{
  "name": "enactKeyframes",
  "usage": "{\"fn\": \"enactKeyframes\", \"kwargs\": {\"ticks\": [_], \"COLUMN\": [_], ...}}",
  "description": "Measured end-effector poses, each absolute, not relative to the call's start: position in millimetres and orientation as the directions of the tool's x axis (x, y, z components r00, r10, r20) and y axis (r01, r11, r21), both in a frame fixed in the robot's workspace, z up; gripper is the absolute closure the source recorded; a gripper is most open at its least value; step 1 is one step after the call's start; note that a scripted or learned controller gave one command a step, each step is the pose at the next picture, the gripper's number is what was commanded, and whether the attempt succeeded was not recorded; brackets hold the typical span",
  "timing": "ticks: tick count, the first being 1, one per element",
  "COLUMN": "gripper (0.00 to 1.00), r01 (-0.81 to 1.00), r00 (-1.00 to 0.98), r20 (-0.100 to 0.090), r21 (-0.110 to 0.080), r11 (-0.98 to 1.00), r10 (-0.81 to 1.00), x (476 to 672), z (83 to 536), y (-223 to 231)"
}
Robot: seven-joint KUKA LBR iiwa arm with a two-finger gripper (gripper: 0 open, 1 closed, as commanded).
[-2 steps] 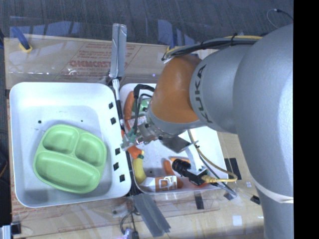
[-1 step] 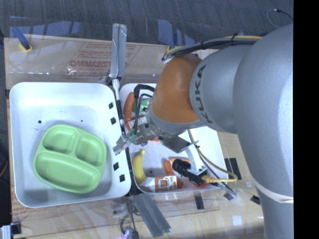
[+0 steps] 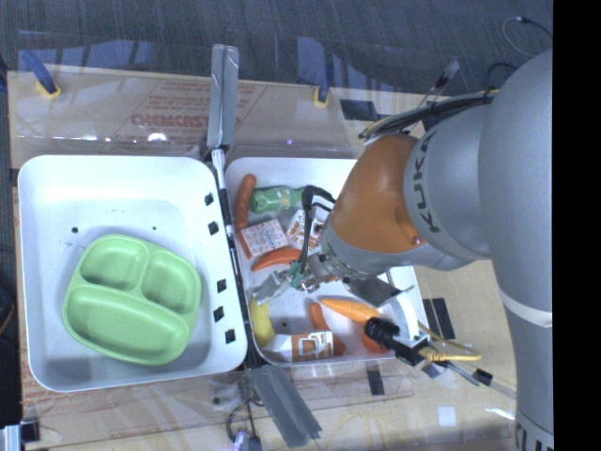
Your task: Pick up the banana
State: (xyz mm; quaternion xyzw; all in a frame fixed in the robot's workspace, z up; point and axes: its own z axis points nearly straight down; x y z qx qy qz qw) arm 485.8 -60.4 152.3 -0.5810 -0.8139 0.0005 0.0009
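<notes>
claw low in the right bin, banana on the floor by the left wall

the banana [image 3: 260, 323] lay in the right bin [image 3: 282, 168], in its near-left corner, lengthwise along the left wall and close against it. it rested on the bin floor, its far tip just beside the claw.

the claw [image 3: 282, 283] hung low over the middle-left of the right bin, just farther in than the banana. it sat at the end of the grey arm [image 3: 470, 186], which reached across the bin from its right side. the arm's orange band covered much of the bin's middle and right. whether the claw was wide or narrow could not be told, as its tip was lost against the clutter.

other things crowded the right bin. a red sausage [image 3: 245, 195] lay along the left wall at the far-left corner, with a green bottle [image 3: 274, 198] just beside it toward the far middle. a red-and-white packet [image 3: 263, 239] lay left of centre. an orange stick [image 3: 277, 259] lay slantwise just nearer, close by the claw. a carrot [image 3: 349, 308] lay right of centre toward the near wall, and a small orange-and-white box [image 3: 314, 347] sat against the near wall in the middle.

the left bin [image 3: 113, 181] stood wall to wall with the right bin and held a green plate [image 3: 131, 299] with three compartments. both bins sat on the surface [image 3: 141, 111].
</notes>
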Motion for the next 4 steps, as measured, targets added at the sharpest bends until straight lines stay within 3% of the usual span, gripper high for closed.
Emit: {"fn": "enactKeyframes", "kwargs": {"ticks": [1,2,3,4], "gripper": [0.00,1.00,0.00,0.00], "r01": [0.916,0.913,0.913,1.000], "r00": [-0.402,-0.407,-0.407,-0.005], "r20": [-0.004,-0.001,-0.001,0.001], "r21": [0.007,0.002,0.002,-0.003], "r11": [0.402,0.407,0.407,0.005], "r10": [0.916,0.913,0.913,1.000], "x": [479.4,478.2,478.2,502.2], "z": [96.4,103.7,103.6,112.5], "y": [-101.6,-100.8,-100.7,-97.9]}}
